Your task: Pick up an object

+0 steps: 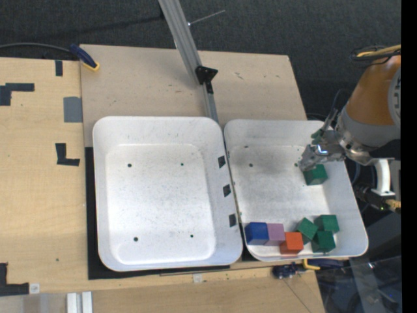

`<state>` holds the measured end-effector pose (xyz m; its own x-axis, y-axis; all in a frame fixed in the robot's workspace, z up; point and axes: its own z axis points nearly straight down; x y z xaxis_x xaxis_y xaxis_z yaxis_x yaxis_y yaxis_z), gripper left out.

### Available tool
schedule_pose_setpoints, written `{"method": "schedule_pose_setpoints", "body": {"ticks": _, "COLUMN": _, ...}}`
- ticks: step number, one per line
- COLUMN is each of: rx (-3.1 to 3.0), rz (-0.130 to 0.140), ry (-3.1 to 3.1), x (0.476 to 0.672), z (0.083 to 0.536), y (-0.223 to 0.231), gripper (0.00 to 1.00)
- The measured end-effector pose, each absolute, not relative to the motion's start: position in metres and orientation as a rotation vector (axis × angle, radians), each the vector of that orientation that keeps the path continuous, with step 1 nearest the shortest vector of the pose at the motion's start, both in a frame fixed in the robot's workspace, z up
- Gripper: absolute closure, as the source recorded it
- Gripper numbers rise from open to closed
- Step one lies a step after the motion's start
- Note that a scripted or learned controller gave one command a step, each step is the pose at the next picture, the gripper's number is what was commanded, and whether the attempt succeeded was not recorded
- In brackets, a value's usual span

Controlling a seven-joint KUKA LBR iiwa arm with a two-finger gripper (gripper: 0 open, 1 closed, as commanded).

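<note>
Our gripper (317, 159) hangs at the right bin's (273, 135) right side, just over a green block (315, 174). We cannot tell how its jaws stand. We should go straight down, squeeze, then lift slowly.

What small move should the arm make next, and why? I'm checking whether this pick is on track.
Probably a short straight lift. The gripper sits right over a green cube in the right bin, apart from the blocks clustered at the near edge. Whether the cube is actually held is unclear, and a small rise would show it.
</note>
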<state>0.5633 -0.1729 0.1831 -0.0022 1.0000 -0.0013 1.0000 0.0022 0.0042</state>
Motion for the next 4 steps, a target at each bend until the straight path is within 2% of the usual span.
{"method": "schedule_pose_setpoints", "body": {"ticks": 2, "rx": 2.220, "rz": -0.003, "ry": 2.222, "x": 0.565, "z": 0.296, "y": -0.172, "gripper": 1.00}}
{"method": "schedule_pose_setpoints", "body": {"ticks": 3, "rx": 2.216, "rz": 0.000, "ry": 2.228, "x": 0.558, "z": 0.296, "y": -0.120, "gripper": 1.00}}
{"method": "schedule_pose_setpoints", "body": {"ticks": 4, "rx": 2.217, "rz": -0.001, "ry": 2.229, "x": 0.541, "z": 0.292, "y": -0.067, "gripper": 1.00}}
